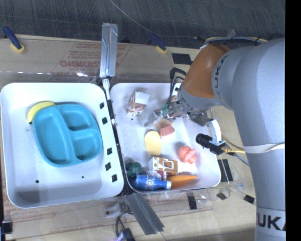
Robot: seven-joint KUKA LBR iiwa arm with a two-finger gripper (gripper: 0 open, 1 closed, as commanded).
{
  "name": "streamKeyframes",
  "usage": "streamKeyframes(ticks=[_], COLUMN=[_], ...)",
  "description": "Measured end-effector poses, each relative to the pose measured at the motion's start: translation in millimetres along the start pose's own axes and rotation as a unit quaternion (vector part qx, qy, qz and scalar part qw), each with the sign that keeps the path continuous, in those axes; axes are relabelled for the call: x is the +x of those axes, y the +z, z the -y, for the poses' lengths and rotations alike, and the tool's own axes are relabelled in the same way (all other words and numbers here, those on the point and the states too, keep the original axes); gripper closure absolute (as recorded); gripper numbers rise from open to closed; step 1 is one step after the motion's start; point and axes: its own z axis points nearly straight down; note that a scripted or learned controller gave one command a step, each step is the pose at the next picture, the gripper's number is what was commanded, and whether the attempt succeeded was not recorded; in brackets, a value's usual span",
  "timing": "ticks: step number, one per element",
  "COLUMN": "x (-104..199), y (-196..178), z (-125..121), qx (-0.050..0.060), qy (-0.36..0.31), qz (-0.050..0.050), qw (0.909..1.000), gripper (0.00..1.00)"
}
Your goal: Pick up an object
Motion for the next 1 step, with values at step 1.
streamKeyframes(ticks=[1], x=[31.8], y=[-1.2], z=[37.9], qx=[-0.001], qy=[0.027], qz=[0.002], qw=[0.9996], gripper=[0.0])
